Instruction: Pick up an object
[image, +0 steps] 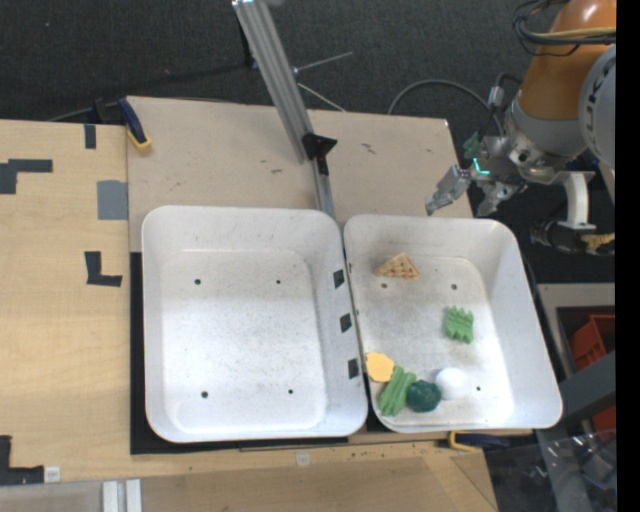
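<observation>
The right bin (520, 300) holds several small objects. A tan waffle-like wedge (398, 267) lies near its back left. A light green leafy piece (459, 324) sits toward the right wall. At the front lie a yellow piece (379, 366), a long green piece (397, 390), a dark green round one (423, 396) and a white ball (452, 381), close together. My gripper (466, 193) hangs above the bin's back rim, outside the bin. Its two fingers stand apart with nothing between them.
The left bin (160, 300) adjoins the right one. A slanted metal post (285, 85) comes down to the seam between the bins. A blue and yellow clamp (135, 125) lies at the back left. Cables and a red crate (600, 335) are off to the right.
</observation>
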